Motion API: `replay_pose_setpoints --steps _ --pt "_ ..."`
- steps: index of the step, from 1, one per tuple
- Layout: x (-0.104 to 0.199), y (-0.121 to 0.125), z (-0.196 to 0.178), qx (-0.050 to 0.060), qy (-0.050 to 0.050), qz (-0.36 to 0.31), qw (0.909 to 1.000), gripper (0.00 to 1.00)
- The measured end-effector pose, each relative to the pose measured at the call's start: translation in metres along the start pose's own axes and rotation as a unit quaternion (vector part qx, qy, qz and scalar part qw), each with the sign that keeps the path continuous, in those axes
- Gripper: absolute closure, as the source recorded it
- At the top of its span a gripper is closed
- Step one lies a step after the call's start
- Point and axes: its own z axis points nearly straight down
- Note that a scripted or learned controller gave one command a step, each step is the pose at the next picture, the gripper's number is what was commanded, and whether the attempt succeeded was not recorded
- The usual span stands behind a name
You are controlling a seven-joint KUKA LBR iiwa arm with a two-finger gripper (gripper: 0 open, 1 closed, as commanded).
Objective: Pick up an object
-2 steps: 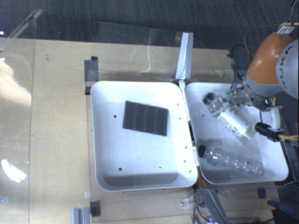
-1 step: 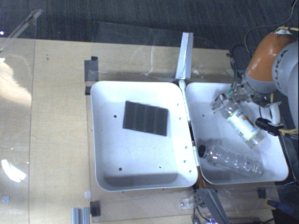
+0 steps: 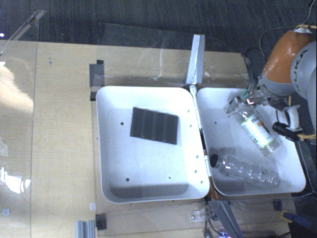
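Gripper [image 3: 247,102], its state impossible to tell, low at the far edge of the right bin [image 3: 218,133], just beside a clear bottle [image 3: 257,130] lying flat; a second clear bottle [image 3: 245,168] lies nearer; nothing visibly lifted, so the pick remains undone

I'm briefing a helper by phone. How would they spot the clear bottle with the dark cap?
Look in the right-hand bin. Along its near side lies a clear ribbed bottle on its side, dark cap toward the divider. The other bottle, farther back, carries a white label.
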Motion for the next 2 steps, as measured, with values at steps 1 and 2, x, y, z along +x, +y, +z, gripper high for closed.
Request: replay_pose_setpoints --steps 1,2 --pt "-0.024 -0.045 0.012 0.004 0.002 0.016 0.9999 1.0" --pt "0.0 -0.006 -0.087 0.003 0.002 -0.046 0.9989 1.0"
